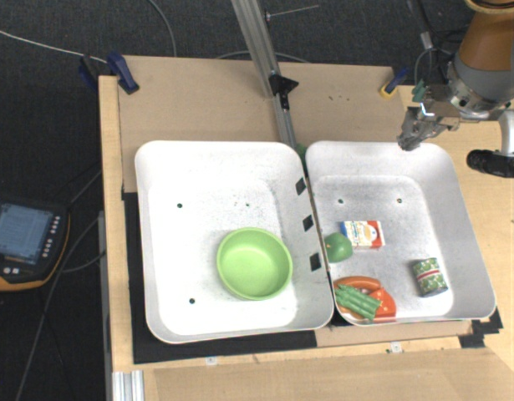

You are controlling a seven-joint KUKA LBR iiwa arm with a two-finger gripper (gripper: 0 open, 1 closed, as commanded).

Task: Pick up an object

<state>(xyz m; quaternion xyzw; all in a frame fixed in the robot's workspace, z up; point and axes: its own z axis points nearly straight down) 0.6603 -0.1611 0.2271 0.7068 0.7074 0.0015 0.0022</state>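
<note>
Bench [198, 98] bears two bins; gripper [412, 135], finger state unclear, hangs above right bin's [457, 224] far rim; left bin [156, 224] holds green bowl [254, 263].

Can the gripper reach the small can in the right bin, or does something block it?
Probably yes. The gripper hangs over the right bin's far rim, and the can stands apart from the other items, open from above.

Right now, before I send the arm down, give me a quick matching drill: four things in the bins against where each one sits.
Things:
1. green bowl
2. small carton
3. green can
4. pincer

Places:
A. right bin, near right corner
B. above the right bin's far rim
C. left bin, near side
D. middle of the right bin

Pairs: 1-C, 2-D, 3-A, 4-B
</note>
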